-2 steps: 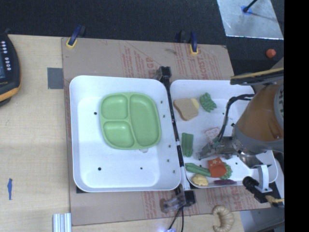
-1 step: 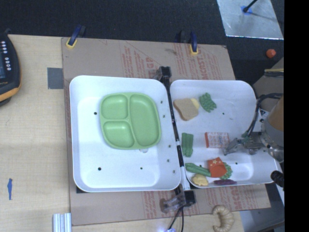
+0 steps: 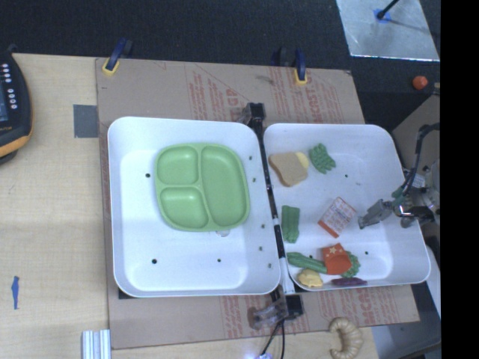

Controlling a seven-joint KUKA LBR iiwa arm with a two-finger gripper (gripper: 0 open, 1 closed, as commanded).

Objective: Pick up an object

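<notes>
Wooden bench, cardboard sheet (image 3: 224, 81) under two white bins. Gripper (image 3: 372, 217) low over right bin (image 3: 374, 137), near its right wall; fingers' state: cannot tell. Closest item: small packet (image 3: 337, 215), just left. Toy foods cluster at front edge. Left bin (image 3: 135, 268) holds green divided plate (image 3: 202, 186).

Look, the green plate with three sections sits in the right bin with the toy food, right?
Not quite. The green plate sits in the left bin, alone. The toy food, like the bread slice, lies in the right bin. The camera view shows it.
</notes>
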